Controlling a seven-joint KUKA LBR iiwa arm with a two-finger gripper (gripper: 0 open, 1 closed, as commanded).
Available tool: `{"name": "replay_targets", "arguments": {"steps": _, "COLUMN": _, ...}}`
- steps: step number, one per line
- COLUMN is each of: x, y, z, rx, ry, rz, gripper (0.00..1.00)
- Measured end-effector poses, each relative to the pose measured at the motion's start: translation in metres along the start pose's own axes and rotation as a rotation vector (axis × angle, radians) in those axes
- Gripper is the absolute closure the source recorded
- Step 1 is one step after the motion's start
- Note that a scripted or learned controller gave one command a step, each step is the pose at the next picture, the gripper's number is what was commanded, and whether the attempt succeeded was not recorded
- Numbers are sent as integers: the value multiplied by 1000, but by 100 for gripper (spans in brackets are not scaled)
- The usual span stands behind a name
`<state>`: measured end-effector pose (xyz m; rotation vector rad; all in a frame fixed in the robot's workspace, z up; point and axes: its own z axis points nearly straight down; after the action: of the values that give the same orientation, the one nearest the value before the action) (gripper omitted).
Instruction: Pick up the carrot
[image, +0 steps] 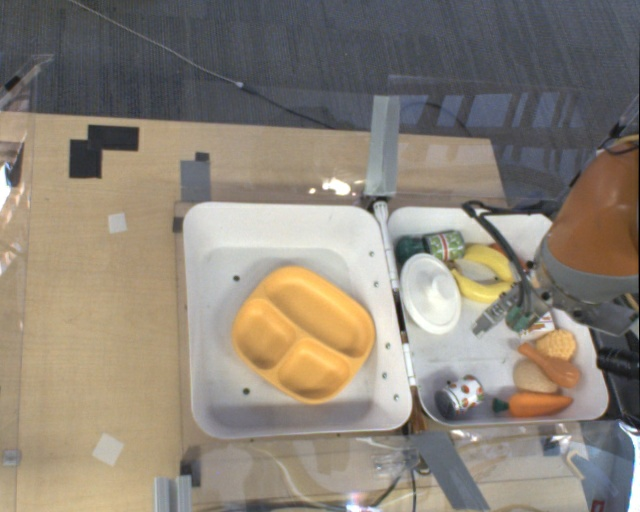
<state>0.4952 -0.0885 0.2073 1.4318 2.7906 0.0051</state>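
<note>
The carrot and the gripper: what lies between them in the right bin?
In the camera view, between the gripper and the carrot lie an orange drumstick-like piece and a beige roll.

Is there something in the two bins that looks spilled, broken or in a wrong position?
Nothing looks spilled or broken. The yellow divided plate lies flat but turned askew in the left bin. The right bin is crowded: the carrot lies on its side by the near rim, close to other toy food, and the claw is above that bin.
</note>
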Motion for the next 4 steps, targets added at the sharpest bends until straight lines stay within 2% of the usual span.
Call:
{"name": "replay_targets", "arguments": {"steps": 1, "x": -51, "y": -44, "z": -108, "rx": -6, "ry": -12, "rz": 27, "gripper": 100}}
{"name": "replay_targets", "arguments": {"steps": 2, "x": -8, "y": -11, "z": 11, "rx": 6, "ry": 5, "rz": 30, "gripper": 100}}
{"name": "replay_targets", "arguments": {"steps": 3, "x": -49, "y": -42, "z": -102, "rx": -5, "ry": -8, "rz": 182, "gripper": 100}}
{"name": "replay_targets", "arguments": {"steps": 4, "x": -7, "y": -16, "z": 25, "rx": 9, "ry": 7, "rz": 214, "gripper": 100}}
